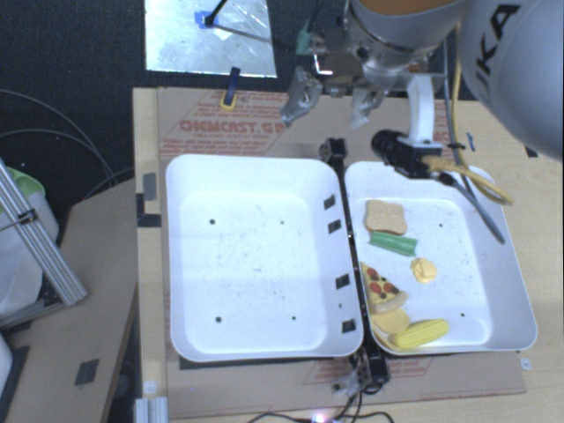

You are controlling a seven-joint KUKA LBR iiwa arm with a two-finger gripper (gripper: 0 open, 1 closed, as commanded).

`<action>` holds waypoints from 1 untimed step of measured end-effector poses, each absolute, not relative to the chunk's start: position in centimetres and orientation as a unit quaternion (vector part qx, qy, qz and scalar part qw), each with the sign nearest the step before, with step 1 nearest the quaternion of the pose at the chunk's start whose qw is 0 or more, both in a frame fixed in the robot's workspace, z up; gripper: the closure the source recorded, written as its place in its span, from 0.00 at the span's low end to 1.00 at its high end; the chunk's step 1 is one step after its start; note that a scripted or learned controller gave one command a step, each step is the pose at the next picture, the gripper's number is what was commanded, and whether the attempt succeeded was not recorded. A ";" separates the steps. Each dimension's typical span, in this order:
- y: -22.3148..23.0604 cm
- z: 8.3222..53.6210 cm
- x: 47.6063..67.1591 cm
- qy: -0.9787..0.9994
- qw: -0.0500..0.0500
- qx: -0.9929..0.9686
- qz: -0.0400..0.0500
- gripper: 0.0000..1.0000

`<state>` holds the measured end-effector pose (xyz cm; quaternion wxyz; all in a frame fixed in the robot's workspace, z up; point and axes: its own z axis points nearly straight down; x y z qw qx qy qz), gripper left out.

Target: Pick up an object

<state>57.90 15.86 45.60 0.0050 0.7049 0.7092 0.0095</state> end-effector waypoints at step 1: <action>21.6 26.2 56.9 0.710 -0.004 0.704 -0.007 0.00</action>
